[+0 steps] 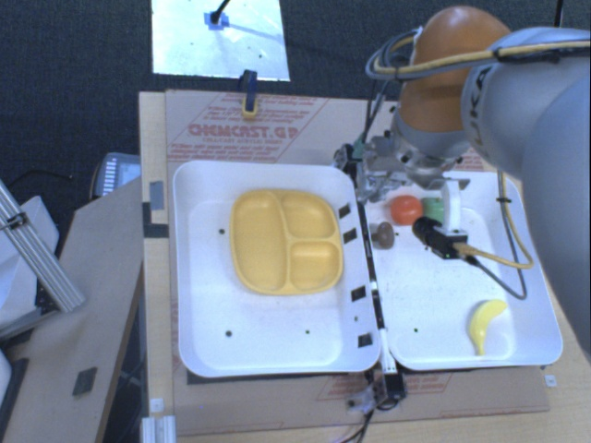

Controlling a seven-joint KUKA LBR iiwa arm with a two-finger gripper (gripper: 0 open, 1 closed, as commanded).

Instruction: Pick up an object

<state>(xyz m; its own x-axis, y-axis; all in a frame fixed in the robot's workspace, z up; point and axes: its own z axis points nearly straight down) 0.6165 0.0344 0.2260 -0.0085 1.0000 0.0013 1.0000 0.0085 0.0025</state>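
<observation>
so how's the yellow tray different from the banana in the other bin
The yellow tray is large, squarish and split into three compartments; the banana is small, curved and solid. The tray lies mid-way in the left bin, far from the arm; the banana lies near the right bin's front corner. Both are yellow, lying flat and untouched by the hand.

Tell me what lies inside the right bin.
In the right bin: a banana near the front, an orange-red ball and a small brown thing at the back. The arm covers the bin's far right corner.
</observation>
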